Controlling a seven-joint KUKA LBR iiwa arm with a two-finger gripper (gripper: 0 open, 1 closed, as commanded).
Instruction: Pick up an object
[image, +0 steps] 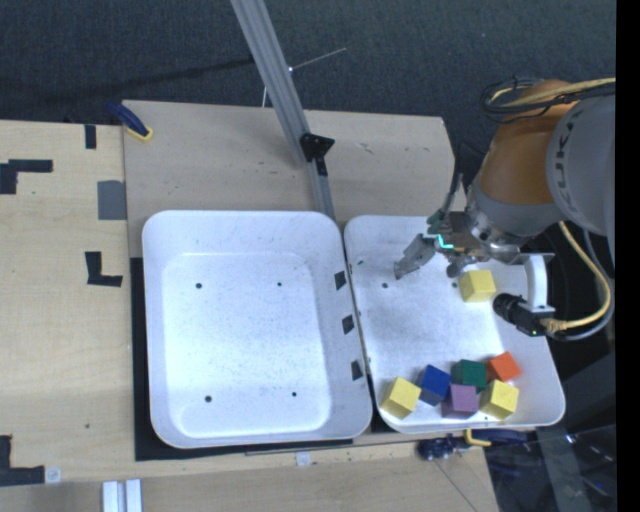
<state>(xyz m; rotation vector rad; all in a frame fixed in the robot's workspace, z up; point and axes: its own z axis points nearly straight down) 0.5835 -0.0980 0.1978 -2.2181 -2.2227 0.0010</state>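
Note:
My gripper (432, 266) hangs over the upper part of the right bin (400, 320), and it is open with nothing between its fingers. One grey finger (409, 260) slants down to the left. A yellow cube (477, 285) lies just right of the gripper, beside the other finger and not between the two. Along the bin's near edge sits a cluster: a yellow cube (402, 397), a blue cube (435, 383), a green cube (468, 373), a purple cube (462, 399), an orange cube (504, 366) and another yellow cube (502, 399).
The left bin (240, 330) lies beside the right one, their rims meeting at the middle. A slanted metal pole (285, 85) with a black clamp crosses the bench behind the bins. Cables (575, 320) loop off the wrist at the right.

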